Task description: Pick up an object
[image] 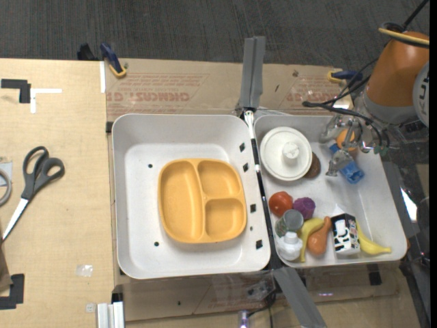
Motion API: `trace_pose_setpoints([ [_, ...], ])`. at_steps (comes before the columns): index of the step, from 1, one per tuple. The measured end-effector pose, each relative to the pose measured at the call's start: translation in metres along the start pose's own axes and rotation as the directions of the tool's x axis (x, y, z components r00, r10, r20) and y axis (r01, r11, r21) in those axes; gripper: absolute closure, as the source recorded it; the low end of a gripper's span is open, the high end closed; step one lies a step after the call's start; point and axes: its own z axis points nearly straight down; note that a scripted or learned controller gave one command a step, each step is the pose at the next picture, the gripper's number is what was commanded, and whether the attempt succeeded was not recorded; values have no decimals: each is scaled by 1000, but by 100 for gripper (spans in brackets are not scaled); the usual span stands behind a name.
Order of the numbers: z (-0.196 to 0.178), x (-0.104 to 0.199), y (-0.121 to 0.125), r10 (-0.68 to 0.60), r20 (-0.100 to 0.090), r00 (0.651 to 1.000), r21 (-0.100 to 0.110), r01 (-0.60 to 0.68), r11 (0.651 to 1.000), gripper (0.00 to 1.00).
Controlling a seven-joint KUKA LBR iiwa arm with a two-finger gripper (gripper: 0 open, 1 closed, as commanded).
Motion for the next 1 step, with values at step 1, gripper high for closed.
trace_pose_setpoints([
  [1,-12,-2,0,-1,9,1000,1,1,1000,100],
])
